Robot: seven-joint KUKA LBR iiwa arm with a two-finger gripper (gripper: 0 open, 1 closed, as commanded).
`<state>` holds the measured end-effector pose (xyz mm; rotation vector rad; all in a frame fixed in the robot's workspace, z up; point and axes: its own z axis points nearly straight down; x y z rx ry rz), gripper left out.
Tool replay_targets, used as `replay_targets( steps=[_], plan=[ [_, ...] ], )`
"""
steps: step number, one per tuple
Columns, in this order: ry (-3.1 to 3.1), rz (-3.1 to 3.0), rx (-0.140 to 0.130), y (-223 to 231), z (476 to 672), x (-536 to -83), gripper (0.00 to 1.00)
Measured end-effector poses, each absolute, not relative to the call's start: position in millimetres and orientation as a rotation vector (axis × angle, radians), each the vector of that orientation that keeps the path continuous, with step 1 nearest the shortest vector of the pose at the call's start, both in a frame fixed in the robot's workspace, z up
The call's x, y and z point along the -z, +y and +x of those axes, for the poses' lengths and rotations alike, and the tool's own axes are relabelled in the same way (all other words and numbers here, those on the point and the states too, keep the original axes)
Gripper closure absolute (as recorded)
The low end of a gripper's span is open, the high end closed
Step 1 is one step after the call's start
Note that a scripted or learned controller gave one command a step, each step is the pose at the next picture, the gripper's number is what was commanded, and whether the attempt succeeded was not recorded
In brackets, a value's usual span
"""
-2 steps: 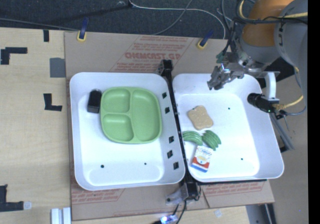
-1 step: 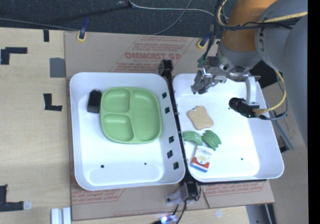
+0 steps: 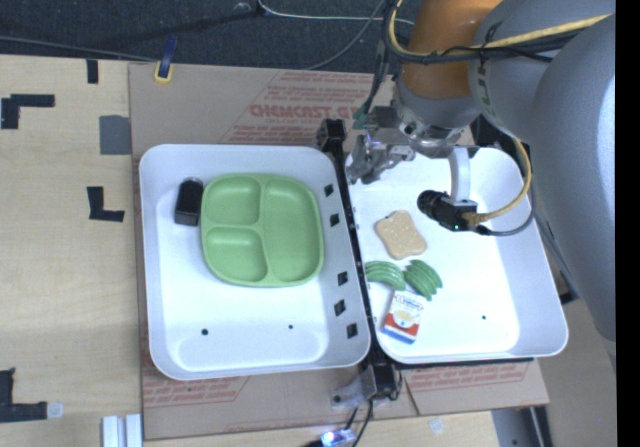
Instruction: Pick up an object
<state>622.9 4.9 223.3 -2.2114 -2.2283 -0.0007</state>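
Cracker (image 3: 400, 234), centre-right of frame in right bin (image 3: 500, 320): light, stiff, brittle; pinch across its short edges. Gripper (image 3: 366, 161), above: state cannot be told.

place: robotics lab | evidence: taped bench (image 3: 60, 235), two white bins (image 3: 160, 265), loose cables (image 3: 300, 10), grey arm (image 3: 560, 85)

The pale wooden worktop (image 3: 60, 265) carried a brown printed cardboard sheet (image 3: 250, 105). Two shallow white plastic bins, left (image 3: 165, 265) and right (image 3: 520, 305), sat on it, touching side by side.
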Motion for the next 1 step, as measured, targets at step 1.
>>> replay_targets(
  steps=[1],
  plan=[
    [-2.226,-2.214,-0.003,53.4,614.2,-213.7,1.00]
  ],
)
